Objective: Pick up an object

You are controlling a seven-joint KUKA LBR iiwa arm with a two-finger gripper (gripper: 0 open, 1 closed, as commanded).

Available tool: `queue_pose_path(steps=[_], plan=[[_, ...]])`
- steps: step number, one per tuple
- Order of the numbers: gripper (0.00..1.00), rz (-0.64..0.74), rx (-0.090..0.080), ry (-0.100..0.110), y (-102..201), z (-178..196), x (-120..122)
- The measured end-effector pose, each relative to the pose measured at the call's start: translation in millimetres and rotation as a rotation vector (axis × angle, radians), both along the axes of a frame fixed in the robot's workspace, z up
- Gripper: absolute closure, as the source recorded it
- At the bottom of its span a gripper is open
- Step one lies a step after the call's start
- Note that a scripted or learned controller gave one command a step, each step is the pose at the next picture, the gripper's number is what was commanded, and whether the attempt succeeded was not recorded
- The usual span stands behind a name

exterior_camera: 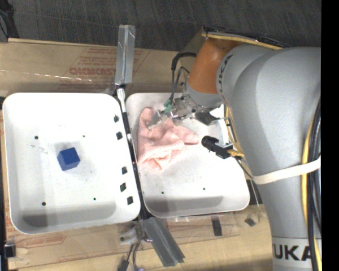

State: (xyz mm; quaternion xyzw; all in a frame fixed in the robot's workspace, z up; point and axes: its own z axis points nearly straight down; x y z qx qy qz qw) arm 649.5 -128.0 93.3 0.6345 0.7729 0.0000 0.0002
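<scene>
Two bins (22,151): right one holds pink cloth (161,140), soft, light, floppy; pinch a raised fold. Left holds blue cube (69,158), small, rigid. Gripper (170,113) at cloth's far edge, jaw state unclear.

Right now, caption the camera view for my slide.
Gripper at the pink cloth in the right bin; blue cube in the left bin.

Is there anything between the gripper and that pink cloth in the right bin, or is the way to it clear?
Nothing visible stands between them. The gripper is already at the upper edge of the crumpled pink cloth in the shallow white right bin. The small blue cube lies apart in the shallow white left bin, well out of the way.
</scene>
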Motion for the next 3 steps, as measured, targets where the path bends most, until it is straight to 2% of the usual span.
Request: queue_pose_path(steps=[1,2,3], plan=[[0.0,0.051,0.001,0.003,-6.0,-1.0,-70.5],[0.0,-0.168,0.0,0.001,-10.6,-0.8,-35.4],[0.0,-0.043,0.001,0.002,-55.9,-0.3,-79.9]])
